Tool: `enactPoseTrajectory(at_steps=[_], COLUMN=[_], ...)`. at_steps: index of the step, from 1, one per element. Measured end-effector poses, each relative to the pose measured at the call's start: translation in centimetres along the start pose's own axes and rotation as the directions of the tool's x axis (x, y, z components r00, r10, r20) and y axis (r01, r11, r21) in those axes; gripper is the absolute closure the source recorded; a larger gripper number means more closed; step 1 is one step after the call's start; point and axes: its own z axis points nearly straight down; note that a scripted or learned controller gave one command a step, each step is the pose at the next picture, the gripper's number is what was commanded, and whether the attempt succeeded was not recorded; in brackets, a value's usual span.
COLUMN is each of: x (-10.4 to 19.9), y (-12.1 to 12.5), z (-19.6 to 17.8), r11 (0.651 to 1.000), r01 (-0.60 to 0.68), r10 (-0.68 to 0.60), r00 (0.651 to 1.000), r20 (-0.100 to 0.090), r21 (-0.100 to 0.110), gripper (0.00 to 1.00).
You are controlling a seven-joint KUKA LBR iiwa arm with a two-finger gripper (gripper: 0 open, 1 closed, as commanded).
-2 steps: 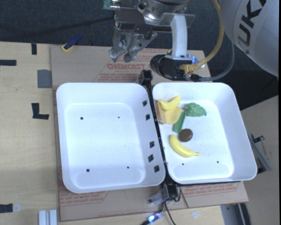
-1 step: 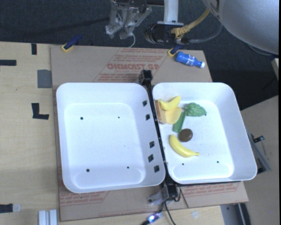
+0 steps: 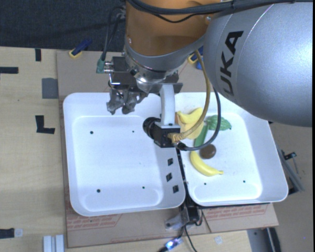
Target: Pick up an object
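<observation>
We are counting two bananas [image 3: 203,166], one green item [image 3: 216,124] and one brown ball [image 3: 208,151], all lying in the right bin [image 3: 262,188]. The gripper [image 3: 122,105] is hanging over the left bin [image 3: 115,193] at upper centre; we cannot tell its opening.

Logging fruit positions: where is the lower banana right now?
The lower banana lies in the right bin, near its left side, just below a small brown round object and close to the divider between bins.

The bins [image 3: 81,156] are white with black dots. Two bananas [image 3: 203,166] are yellow, beside a green leaf [image 3: 218,123] and a brown ball [image 3: 208,151].
</observation>
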Motion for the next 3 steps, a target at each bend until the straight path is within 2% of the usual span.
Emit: enactPoseTrajectory(at_steps=[1,2,3], x=[0.6,-0.1,0.4], y=[-3.8,1.1,5.5], z=[-12.0,-12.5,-12.5], r11=[1.000,1.000,1.000], r01=[0.002,-0.004,-0.004], r10=[-0.002,0.004,0.004], r00=[1.000,1.000,1.000], r20=[-0.013,-0.006,-0.005], r21=[-0.027,-0.017,-0.017], gripper=[1.00,1.00,1.00])
